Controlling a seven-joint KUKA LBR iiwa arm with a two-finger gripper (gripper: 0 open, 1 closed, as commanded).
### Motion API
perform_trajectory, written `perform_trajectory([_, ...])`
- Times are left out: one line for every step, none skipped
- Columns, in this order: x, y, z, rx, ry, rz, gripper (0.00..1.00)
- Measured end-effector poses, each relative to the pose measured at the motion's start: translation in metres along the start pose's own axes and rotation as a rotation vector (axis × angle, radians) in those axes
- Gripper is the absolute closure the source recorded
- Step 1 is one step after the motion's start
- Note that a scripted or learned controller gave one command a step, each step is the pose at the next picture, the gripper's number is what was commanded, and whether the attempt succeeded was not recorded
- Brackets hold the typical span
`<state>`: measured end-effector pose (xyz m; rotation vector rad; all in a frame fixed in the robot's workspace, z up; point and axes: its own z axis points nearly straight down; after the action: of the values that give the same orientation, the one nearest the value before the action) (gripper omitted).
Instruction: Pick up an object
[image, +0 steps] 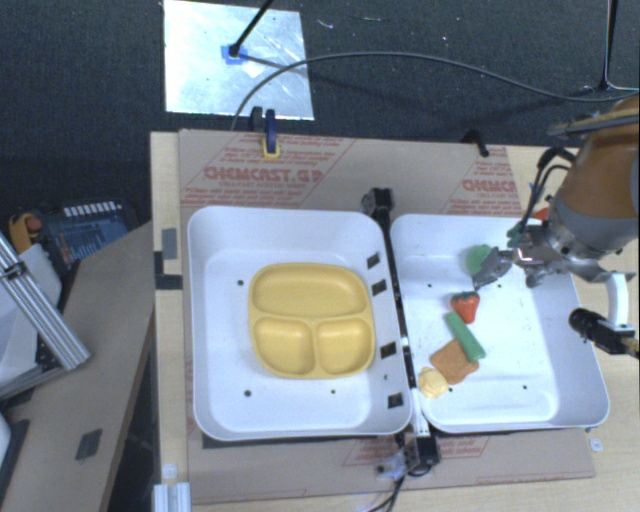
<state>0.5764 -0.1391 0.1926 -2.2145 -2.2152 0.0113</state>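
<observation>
Reaching stage: my gripper (492, 268), its state I cannot tell, hovers over the green piece (478, 257); next, descend and clamp.

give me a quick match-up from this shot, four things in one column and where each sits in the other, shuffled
Things:
1. yellow tray
2. gripper
3. green stick
4. pale yellow piece

Places:
A. near the right bin's front left corner, beside the orange piece
B. in the left bin
C. over the back of the right bin, at a green object
D. mid right bin, just below the red piece

Pairs: 1-B, 2-C, 3-D, 4-A
</observation>
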Motion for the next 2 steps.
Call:
perform_trajectory([0.000,0.003,-0.007,-0.013,-0.002,-0.003,0.00])
perform_trajectory([0.009,0.008,0.050,-0.009,-0.001,-0.005,0.00])
